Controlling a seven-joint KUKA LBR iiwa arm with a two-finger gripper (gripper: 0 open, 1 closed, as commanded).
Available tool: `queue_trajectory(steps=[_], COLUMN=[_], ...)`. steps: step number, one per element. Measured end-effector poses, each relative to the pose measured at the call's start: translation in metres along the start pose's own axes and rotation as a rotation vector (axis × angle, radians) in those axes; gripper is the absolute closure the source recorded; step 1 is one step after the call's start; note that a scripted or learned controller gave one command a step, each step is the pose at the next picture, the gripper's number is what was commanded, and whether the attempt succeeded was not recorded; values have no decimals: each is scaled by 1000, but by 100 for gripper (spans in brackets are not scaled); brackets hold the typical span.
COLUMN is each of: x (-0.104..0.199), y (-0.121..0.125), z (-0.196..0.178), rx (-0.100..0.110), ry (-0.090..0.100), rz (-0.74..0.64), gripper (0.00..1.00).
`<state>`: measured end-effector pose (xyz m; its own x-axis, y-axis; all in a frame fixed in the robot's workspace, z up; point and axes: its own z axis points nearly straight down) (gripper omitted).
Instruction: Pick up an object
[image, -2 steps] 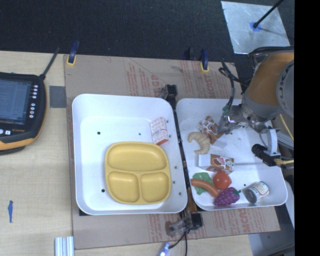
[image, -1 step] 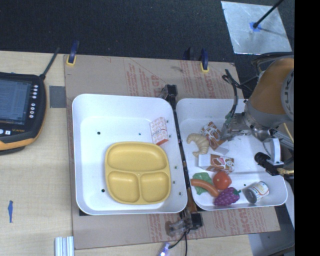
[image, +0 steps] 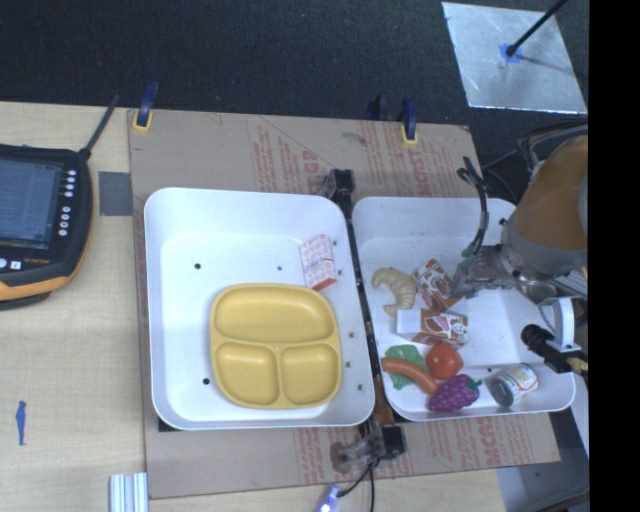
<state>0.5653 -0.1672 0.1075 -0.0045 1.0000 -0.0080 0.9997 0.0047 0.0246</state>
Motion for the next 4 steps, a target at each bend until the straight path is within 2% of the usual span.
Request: queue_trajectory(steps=[1,2,3,4], x=[8,23,41,45], y=[-17,-27,-53,-51], z=[0,-2,-2,-81], rx=[4,-5,-7,26], ry=[4,-8,-2,8], rz=[1,3,3,1], gripper=[100,100,100,100])
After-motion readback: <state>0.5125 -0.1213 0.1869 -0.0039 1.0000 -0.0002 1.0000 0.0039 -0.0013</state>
